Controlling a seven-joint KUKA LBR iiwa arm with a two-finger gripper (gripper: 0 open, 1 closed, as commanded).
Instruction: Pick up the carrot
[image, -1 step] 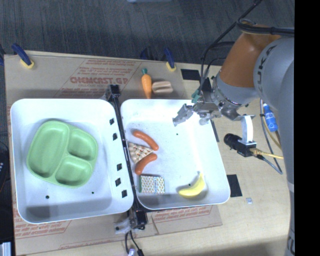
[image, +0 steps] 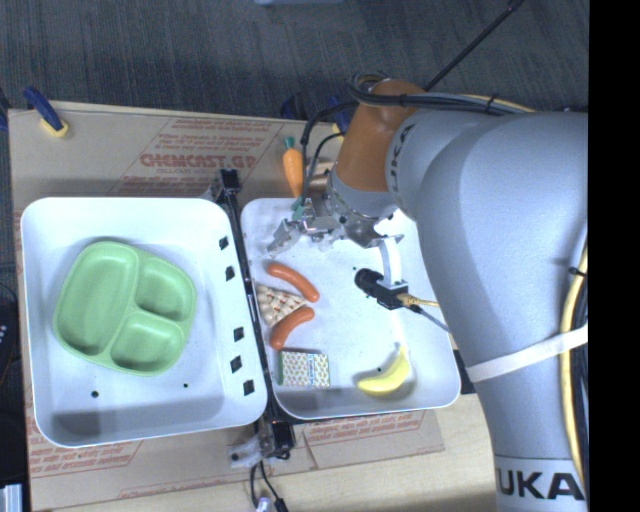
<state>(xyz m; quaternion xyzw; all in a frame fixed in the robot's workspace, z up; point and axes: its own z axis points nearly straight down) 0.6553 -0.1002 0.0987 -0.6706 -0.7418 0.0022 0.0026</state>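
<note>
Two bins (image: 40, 300), two sausages (image: 292, 280), one carrot (image: 291, 170), banana (image: 385, 375), plate (image: 122, 305).

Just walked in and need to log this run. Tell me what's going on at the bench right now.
The grey arm reaches in from the right, its gripper over the top left corner of the right bin. The carrot lies outside that bin, on the cardboard just past its top edge, not yet picked up. In the bin lie two sausages, a banana and a small packet. The left bin holds a green divided plate.

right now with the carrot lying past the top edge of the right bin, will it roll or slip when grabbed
The carrot looks rigid and tapered, so it probably stays stiff but may squirt from a pinch. Its round body on flat cardboard could roll if nudged. Being small, it is likely light.
</note>
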